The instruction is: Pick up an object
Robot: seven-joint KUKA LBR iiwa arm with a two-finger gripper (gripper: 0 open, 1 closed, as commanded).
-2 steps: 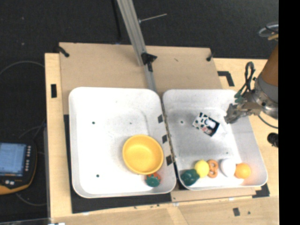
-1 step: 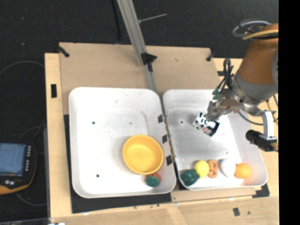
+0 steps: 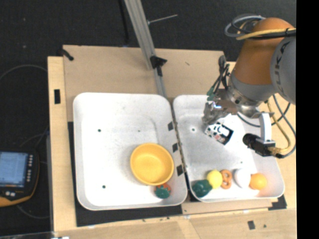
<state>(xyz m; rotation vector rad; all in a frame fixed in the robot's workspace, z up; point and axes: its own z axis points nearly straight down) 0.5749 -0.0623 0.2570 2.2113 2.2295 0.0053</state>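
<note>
My end effector (image 3: 213, 114) hangs over the right bin (image 3: 199, 108) — just above a black-and-white object (image 3: 219, 132) (grip state: can't tell).

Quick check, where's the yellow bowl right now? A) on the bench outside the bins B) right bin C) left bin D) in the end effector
C: the yellow bowl sits upright in the left bin, near its front right corner, with a small green and orange object just in front of it.
</note>
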